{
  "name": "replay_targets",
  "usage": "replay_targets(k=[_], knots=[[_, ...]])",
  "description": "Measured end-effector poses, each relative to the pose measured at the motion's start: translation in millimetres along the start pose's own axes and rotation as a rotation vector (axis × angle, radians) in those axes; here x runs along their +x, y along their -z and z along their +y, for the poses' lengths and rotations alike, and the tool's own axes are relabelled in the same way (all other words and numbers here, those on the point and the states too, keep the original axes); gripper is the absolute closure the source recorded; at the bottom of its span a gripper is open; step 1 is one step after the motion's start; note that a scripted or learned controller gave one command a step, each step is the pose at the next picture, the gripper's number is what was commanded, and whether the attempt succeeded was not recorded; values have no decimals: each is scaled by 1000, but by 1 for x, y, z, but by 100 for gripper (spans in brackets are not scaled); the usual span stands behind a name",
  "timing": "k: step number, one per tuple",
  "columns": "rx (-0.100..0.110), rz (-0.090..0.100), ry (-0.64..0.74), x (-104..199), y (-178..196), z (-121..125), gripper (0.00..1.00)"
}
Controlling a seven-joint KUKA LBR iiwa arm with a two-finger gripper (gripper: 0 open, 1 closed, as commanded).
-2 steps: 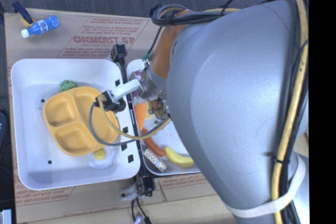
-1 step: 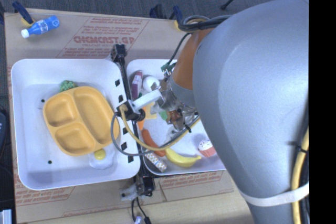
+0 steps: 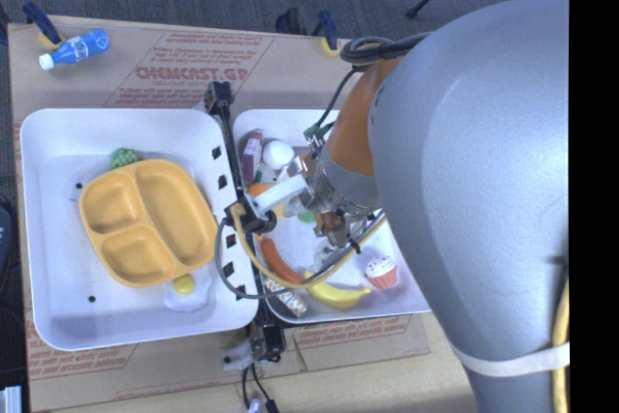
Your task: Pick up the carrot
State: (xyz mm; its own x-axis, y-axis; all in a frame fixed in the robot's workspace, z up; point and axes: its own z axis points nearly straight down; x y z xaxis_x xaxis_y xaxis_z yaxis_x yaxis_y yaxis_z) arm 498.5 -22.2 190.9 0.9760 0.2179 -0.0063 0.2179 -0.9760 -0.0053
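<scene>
Carrot [image 3: 274,258]: lay in right-hand bin [image 3: 290,123], near its left wall, beside banana [image 3: 338,293]. Gripper [image 3: 329,225]: low over bin, near carrot; spread or closed, could not tell. Step judged: approach. Next: centre over carrot, descend, close.

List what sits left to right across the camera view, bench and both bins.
blue bottle → yellow divided plate → white egg → banana → cupcake. Skipped: broccoli and fried egg, which overlap the plate's span.
</scene>
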Motion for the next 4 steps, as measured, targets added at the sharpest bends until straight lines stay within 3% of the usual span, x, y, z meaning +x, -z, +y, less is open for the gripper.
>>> replay_targets(k=[1,2,3,4], knots=[[-1,0,7,-21,-51,67,0],[2,1,263,-47,-30,105,0],[-1,2,181,-23,0,17,0],[-1,1,158,16,0,-30,0]])
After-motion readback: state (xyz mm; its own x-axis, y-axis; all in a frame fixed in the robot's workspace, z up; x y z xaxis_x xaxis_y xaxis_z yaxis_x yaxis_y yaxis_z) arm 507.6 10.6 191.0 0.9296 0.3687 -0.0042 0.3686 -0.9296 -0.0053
